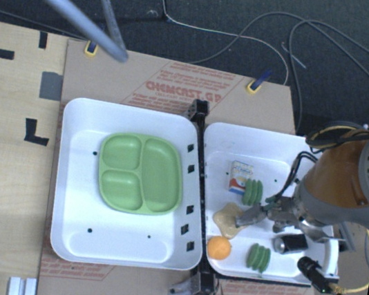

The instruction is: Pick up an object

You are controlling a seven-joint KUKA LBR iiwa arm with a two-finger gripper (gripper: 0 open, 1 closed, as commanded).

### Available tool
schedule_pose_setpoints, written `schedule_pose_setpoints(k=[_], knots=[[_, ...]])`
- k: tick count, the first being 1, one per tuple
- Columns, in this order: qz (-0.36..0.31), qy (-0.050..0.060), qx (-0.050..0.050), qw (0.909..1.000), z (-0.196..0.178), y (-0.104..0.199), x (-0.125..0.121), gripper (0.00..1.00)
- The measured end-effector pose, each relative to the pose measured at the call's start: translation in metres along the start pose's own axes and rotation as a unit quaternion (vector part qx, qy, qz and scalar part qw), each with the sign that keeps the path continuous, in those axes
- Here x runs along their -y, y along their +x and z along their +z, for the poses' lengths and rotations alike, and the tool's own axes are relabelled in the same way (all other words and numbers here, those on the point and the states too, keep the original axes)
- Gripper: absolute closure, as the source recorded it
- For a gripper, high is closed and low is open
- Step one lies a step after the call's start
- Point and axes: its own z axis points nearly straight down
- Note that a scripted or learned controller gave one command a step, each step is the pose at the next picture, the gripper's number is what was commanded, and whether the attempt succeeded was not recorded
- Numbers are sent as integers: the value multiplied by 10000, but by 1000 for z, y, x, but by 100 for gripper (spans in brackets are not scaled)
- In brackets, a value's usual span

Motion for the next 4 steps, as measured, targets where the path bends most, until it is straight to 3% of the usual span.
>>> schedule_pose_setpoints(k=[1, 2, 3, 4], knots=[[-7, -20, 1, 10000, -13, 0, -1, 100], [0, -59, 17, 10000, -67, -9, -5, 100], [-3, -43, 9, 10000, -85, -9, -6, 100], [-30, -32, 0, 10000, -77, 38, -24, 100]])
